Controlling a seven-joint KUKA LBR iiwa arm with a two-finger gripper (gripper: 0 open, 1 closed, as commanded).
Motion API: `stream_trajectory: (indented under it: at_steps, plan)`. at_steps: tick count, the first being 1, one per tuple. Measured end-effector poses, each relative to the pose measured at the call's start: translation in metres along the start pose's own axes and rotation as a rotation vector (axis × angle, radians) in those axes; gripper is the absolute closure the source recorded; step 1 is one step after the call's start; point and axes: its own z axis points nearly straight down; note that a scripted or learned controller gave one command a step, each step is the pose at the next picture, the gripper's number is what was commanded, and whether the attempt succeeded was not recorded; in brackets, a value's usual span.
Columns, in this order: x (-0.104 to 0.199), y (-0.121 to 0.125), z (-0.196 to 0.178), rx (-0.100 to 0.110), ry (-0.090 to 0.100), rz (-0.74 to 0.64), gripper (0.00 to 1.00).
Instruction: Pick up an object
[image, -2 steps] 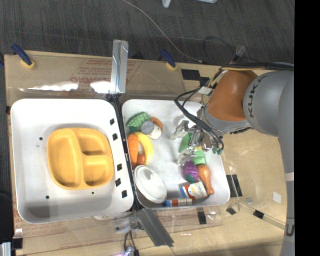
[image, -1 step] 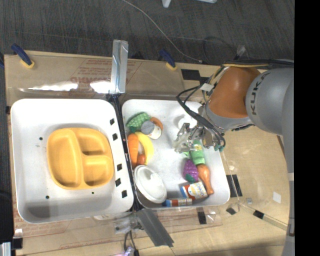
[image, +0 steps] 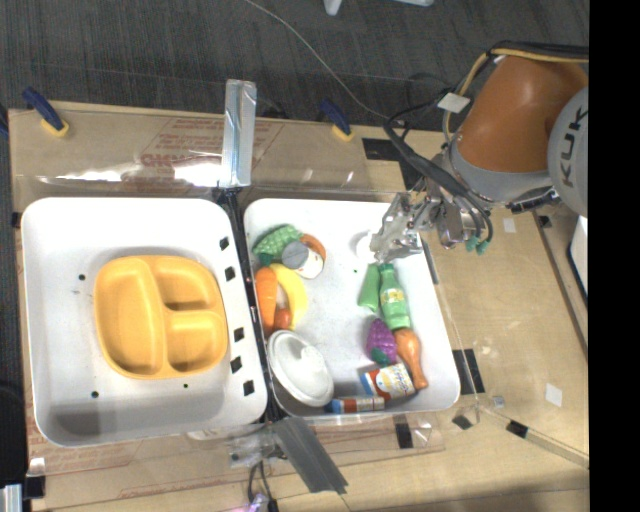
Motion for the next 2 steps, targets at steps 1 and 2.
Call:
stream_trajectory:
  at_steps: [1, 2]
  plan:
    - [-0.016, 0.054, 0.029, -0.006, 0.016, -0.082, 1.0]
    - [-0.018, 0.054, 0.017, -0.004, 0.012, -0.086, 1.0]
